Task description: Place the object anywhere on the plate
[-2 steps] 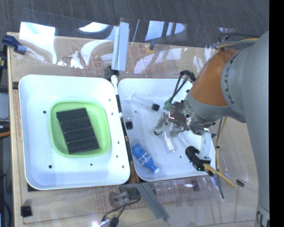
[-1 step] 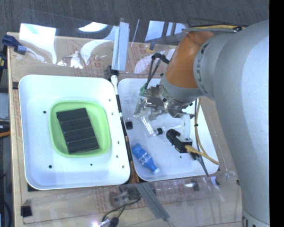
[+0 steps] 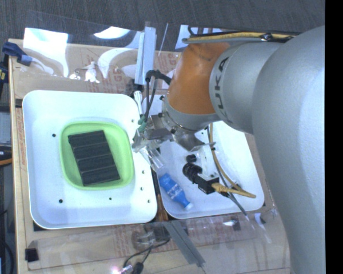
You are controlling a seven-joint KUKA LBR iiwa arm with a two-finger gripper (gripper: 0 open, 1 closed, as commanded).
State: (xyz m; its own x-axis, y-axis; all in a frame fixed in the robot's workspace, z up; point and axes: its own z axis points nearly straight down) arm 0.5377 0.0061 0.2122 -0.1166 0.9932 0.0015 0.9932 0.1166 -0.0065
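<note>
One dark ridged block [image 3: 93, 157] is seen lying on the green plate [image 3: 123, 147]. Tool [image 3: 150, 143] opening cannot be determined; nothing is seen held.

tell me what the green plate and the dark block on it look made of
Green plate: probably plastic, smooth and slightly glossy, with soft rounded edges and even colour. Dark block: matte, ridged into bands, possibly rubber or foam; the view leaves it open.

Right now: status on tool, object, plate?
Tool over the gap between the bins, grip state unclear. Dark ridged block lying flat on green plate, left bin. Blue bottle loose in right bin.
</note>
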